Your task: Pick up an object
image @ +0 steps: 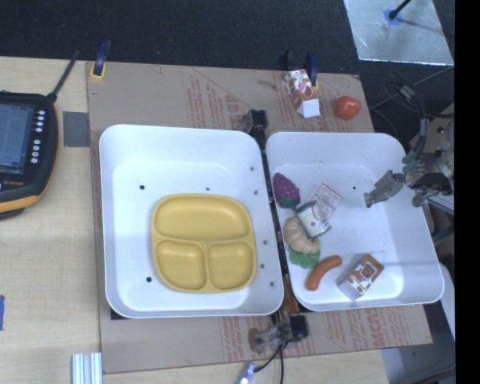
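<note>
I see the gripper point(394, 184) at the right bin's point(384, 144) right rim, over bare floor; I cannot tell its opening, and nothing shows in its grasp. The objects crowd the left wall: purple grapes point(286, 189), a small carton point(320, 209), a croissant point(301, 238), a sausage point(324, 271). A brown box point(360, 276) lies near the front edge. The yellow tray point(202, 242) sits in the left bin point(116, 214).

Tray point(202, 242) sits in the left bin point(120, 158); right bin point(400, 282) holds sausage point(323, 271), carton point(361, 276), bread point(301, 238); gripper point(396, 189) at its right edge.
</note>
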{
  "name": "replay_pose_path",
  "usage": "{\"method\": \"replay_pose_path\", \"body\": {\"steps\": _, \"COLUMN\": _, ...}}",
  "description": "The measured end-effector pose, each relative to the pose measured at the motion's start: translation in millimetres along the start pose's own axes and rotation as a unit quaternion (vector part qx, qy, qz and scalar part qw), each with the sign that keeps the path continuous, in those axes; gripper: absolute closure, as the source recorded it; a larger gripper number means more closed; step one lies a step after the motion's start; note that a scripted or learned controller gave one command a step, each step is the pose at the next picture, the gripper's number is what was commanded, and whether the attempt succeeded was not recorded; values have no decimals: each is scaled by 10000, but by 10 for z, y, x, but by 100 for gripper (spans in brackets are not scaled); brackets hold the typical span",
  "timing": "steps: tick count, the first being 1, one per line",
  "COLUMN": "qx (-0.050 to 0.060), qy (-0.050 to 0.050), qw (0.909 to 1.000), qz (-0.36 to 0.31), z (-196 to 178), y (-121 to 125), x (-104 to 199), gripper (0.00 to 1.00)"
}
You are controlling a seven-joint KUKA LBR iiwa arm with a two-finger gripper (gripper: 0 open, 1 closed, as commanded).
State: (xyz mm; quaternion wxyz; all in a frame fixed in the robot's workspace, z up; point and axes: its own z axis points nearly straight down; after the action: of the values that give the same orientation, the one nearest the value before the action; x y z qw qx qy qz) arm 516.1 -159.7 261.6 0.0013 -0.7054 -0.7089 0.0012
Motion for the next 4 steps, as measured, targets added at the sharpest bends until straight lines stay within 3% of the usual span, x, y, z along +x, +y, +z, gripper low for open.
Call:
{"method": "replay_pose_path", "body": {"steps": 1, "qx": 24, "qy": 1, "qw": 10000, "qz": -8, "z": 1362, "y": 489, "x": 430, "gripper": 0}}
{"method": "replay_pose_path", "body": {"steps": 2, "qx": 10, "qy": -2, "qw": 10000, "qz": -2, "z": 1703, "y": 438, "x": 587, "gripper": 0}}
{"method": "replay_pose_path", "body": {"steps": 3, "qx": 19, "qy": -9, "qw": 10000, "qz": -20, "z": 1599, "y": 439, "x": 575, "gripper": 100}}
{"method": "replay_pose_path", "body": {"steps": 4, "qx": -8, "qy": 2, "qw": 10000, "qz": 6, "z": 1397, "y": 884, "x": 675, "gripper": 100}}
